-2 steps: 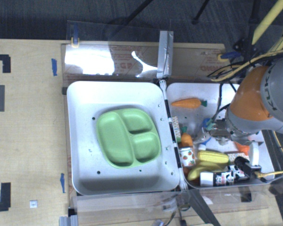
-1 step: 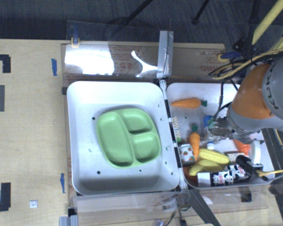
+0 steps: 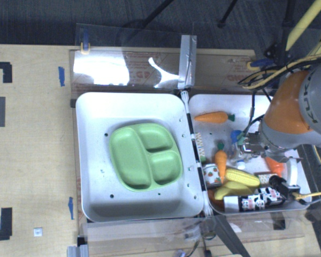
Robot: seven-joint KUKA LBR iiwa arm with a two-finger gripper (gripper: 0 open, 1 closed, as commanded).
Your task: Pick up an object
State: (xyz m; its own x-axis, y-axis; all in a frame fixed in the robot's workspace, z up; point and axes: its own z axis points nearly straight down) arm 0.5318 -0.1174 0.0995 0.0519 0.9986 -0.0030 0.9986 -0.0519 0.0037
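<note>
The right bin [image 3: 224, 101] holds a pile of toy items. A long carrot [image 3: 210, 118] lies near its far wall. A smaller carrot [image 3: 220, 160] stands beside a patterned cup [image 3: 211, 173]. A corn cob [image 3: 242, 177] rests on a yellow banana-like piece [image 3: 229, 190]. A black-and-white cow-print bottle [image 3: 255, 201] lies along the near wall. My gripper [image 3: 246, 146] hangs low over the middle of this bin, just above the corn and right of the small carrot. The orange-banded wrist [image 3: 289, 114] hides what lies under it.
The left bin [image 3: 91, 143] holds a green divided plate [image 3: 145, 155]. A metal divider [image 3: 187, 63] rises between the bins at the back. An orange piece [image 3: 275, 166] and a white item [image 3: 292, 170] lie at the right bin's right side. Cables [image 3: 267, 74] hang at the upper right.
</note>
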